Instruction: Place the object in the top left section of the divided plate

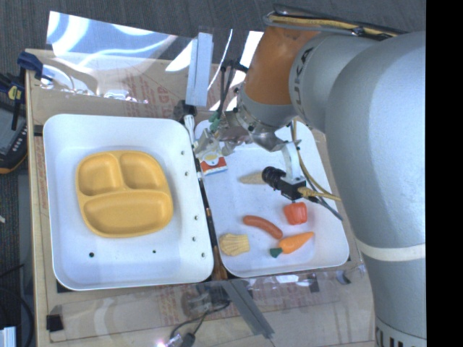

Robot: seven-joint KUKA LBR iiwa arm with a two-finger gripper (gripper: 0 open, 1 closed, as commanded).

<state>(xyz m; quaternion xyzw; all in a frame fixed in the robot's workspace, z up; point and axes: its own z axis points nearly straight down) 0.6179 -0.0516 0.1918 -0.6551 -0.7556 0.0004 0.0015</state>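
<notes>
Reaching in from the right, the grey arm hangs its gripper (211, 142) low over the upper left corner of the right bin (329, 255), right above a small orange-and-white item (213, 166) by the bin's wall; whether the gripper is wide, narrow or holding anything cannot be told. The yellow divided plate (124, 191) lies in the left bin (61, 266), well apart from the gripper, its two small sections toward the top. In the right bin lie a sausage (262, 226) running diagonally, a carrot (293, 243) with its green end lower left, a red pepper (295, 212) and a ridged yellow piece (234, 244).
</notes>
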